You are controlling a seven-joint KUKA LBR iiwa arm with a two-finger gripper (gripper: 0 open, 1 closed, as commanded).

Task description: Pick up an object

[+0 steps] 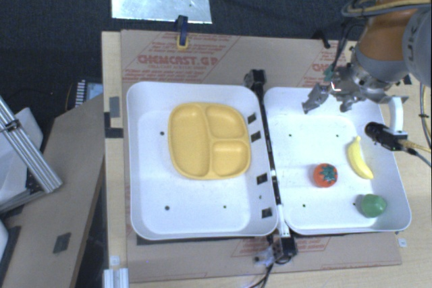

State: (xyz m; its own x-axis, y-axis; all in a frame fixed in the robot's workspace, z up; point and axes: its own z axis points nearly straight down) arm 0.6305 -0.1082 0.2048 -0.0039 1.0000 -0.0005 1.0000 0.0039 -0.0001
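The right bin (pixel 304 145) holds a yellow banana (pixel 358 158) near its right wall, a red tomato-like fruit (pixel 325 175) in the middle front, and a green round fruit (pixel 371 205) at the front right corner. My gripper (pixel 331 99) hovers over the bin's back edge, above and behind the fruits, apart from all of them. Its two fingers are spread, and nothing lies between them. The orange-banded wrist (pixel 395 17) rises behind it at the upper right.
The left bin (pixel 145 165) holds a yellow three-compartment plate (pixel 208 140). A black divider strip (pixel 265 145) runs between the bins. A black cylindrical part (pixel 385 136) juts over the right bin near the banana. Cardboard lies under both bins.
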